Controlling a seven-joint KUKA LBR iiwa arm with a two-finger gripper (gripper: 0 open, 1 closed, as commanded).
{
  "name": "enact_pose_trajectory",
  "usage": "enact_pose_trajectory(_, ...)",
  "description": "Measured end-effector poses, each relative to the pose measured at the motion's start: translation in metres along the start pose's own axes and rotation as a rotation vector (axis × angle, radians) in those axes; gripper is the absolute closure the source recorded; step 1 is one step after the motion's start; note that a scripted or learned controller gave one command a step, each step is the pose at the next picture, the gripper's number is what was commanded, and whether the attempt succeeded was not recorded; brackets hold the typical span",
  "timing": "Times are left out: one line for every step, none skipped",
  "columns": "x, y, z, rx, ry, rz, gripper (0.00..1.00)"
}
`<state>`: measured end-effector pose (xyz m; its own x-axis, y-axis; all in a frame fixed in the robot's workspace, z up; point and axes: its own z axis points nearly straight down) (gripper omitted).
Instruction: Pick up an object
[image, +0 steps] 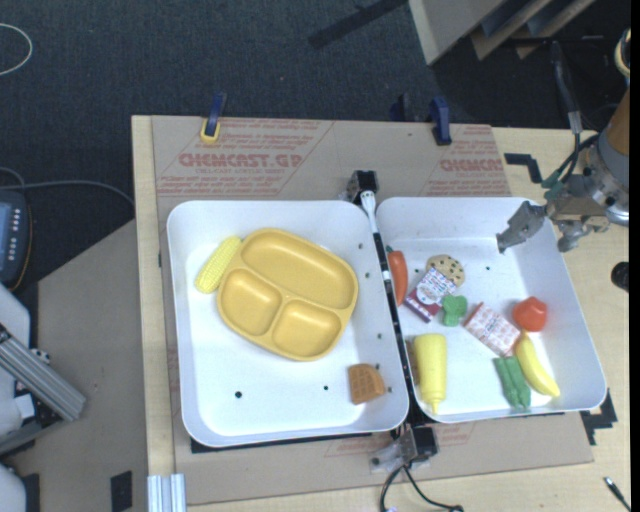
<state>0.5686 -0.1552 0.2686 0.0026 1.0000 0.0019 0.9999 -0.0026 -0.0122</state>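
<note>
Gripper (542, 226) — poised over the right bin's (590, 300) far corner, fingers apparently spread, nothing between them. Candidate objects — tomato (531, 313), banana (537, 366), cookie (444, 269) — lie loose below, likely scattered for grasp trials. Left bin (190, 300): yellow tray (286, 293).

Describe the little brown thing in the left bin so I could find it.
Start at the left bin, which holds a big yellow tray. Below the tray, near the bin's lower right corner, lies a small brown cracker. It is the only brown, squarish piece there; the corn is yellow.

The bench board (300, 150) reads "CHEMCAST GP" (red print).
</note>
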Motion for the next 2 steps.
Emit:
enact_pose_trajectory(0.0,0.002,-0.007,-0.013,-0.002,-0.003,0.0)
enact_pose_trajectory(0.001,0.003,0.057,-0.006,0.0,-0.002,0.0)
